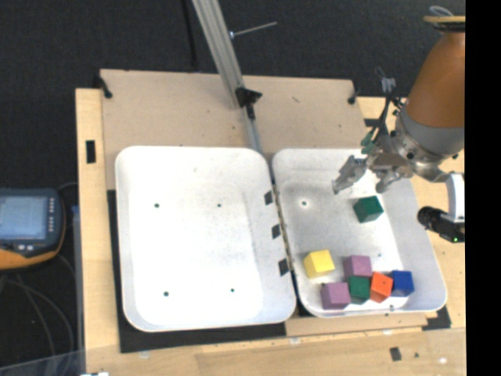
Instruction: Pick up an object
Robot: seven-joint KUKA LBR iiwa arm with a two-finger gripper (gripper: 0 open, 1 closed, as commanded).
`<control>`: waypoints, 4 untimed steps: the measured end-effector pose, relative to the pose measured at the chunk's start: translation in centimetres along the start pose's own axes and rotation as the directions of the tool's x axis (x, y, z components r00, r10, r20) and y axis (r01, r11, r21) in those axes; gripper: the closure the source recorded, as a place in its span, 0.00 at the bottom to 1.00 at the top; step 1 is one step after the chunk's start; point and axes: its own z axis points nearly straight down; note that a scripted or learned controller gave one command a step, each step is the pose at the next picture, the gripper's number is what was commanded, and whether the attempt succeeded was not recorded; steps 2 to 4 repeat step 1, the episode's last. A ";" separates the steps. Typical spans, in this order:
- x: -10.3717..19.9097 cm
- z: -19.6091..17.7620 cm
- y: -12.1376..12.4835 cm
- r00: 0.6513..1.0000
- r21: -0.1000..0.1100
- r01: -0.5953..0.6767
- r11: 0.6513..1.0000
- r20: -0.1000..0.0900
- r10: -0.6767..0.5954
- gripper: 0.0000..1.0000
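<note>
Green block [367, 208] seemingly just below gripper [365, 180]

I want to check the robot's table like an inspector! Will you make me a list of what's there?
Surface: wooden bench bearing a left bin and a right bin, both white, side by side.
Job's things: in the right bin, a green block alone near the middle; a yellow block; two purple blocks, a green, an orange and a blue one clustered at the near edge.
Clutter: nothing seen.
Grippers: end effector open, above the lone green block, holding nothing.
Cables: thin wires by the wrist.
Surroundings: slanted metal rail; handheld screen unit at left; dark floor.
</note>
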 end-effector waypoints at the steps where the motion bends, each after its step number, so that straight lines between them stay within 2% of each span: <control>1: 9.2 -1.5 -3.9 1.000 0.002 0.014 1.000 -0.003 -0.014 0.00; 4: 9.2 -1.5 -3.9 1.000 0.002 0.014 1.000 -0.003 -0.014 0.00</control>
